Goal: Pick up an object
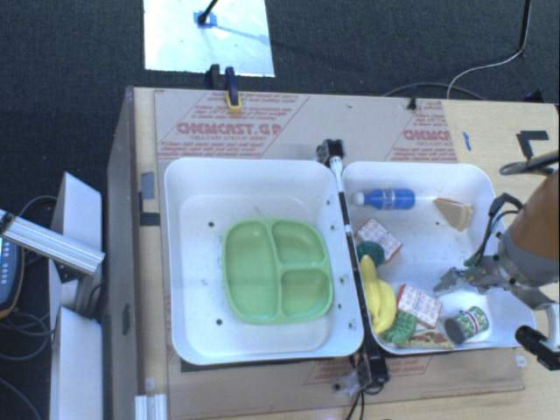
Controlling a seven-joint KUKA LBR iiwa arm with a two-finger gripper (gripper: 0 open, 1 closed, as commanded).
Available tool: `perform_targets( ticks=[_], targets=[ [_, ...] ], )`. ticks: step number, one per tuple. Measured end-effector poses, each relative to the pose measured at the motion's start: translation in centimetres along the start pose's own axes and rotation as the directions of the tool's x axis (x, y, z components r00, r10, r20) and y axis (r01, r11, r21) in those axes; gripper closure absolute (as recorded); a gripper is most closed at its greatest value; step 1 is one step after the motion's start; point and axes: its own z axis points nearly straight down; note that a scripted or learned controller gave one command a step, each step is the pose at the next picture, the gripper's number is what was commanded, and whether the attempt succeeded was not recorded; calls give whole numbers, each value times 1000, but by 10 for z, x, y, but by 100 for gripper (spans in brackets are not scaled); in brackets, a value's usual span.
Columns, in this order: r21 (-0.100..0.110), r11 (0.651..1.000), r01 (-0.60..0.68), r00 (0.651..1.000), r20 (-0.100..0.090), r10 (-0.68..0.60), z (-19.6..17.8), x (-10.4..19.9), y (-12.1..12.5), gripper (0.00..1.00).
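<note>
The right bin point(420, 175) holds several objects. A blue bottle point(389, 199) lies on its side near the far wall, and a tan wedge point(455, 212) lies to its right. A red-and-white box point(379, 237), a dark green item point(369, 252) and yellow bananas point(376, 296) sit along the left wall. Another red-and-white box point(418, 304), a green piece point(402, 328) and a small can point(470, 323) with a green label lie near the front wall. My gripper point(462, 276) hangs low over the bin's right side, just above the can. Nothing visibly hangs from it.
The left bin point(201, 191) holds a light green divided plate point(278, 269). A divider with clamps point(332, 154) runs between the bins. The arm's orange band point(534, 230) is at the right edge. Cables run across the dark floor beyond the bench.
</note>
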Motion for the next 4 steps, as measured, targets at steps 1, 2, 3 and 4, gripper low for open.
perform_targets(
  ticks=[1,2,3,4],
  targets=[
    [-2,1000,4,1000,-1,-4,-24,105,55,0],
    [-10,1000,5,1000,-1,-5,-6,92,124,0],
    [-16,1000,1,1000,1,-1,-6,104,54,0],
    [-13,1000,4,1000,0,-4,-6,94,140,0]
  ],
)
